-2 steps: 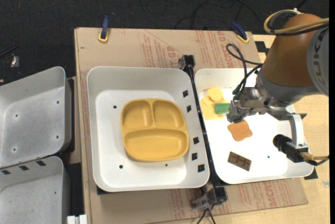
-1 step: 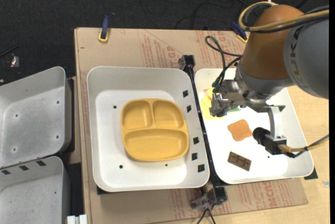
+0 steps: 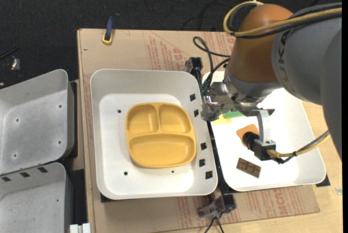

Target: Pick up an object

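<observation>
Gripper [image 3: 213,109] sits at the right bin's [image 3: 304,172] left wall; we can't tell if it's open. Green object [image 3: 232,114] lies just right of it, orange piece [image 3: 247,130] beyond.

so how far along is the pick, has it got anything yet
Done: nothing lifted that I can see; the yellow three-compartment plastic plate lies in the left white bin, the flat brown rectangular block and orange piece in the right white bin. In hand: the gripper is down at that bin's left edge. Left: a grasp and lift.
</observation>
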Robot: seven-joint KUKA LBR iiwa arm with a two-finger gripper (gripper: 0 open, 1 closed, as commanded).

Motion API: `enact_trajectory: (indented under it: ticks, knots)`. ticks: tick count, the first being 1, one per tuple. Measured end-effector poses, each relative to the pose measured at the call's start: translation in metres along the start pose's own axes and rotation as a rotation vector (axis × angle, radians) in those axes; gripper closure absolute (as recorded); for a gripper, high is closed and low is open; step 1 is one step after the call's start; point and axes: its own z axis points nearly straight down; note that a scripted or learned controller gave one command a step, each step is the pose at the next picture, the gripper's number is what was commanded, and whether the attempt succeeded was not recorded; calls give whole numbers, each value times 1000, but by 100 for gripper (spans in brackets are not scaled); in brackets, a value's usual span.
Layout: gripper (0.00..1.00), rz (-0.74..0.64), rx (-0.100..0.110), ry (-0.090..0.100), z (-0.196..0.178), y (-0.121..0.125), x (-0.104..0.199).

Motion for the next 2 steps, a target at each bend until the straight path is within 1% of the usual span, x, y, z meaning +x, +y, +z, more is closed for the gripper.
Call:
enact_trajectory:
  ticks: [1, 2]
  knots:
    - [100, -2, -1, 2, -7, 6, 53]
    - [0, 3, 1, 0, -7, 6, 50]
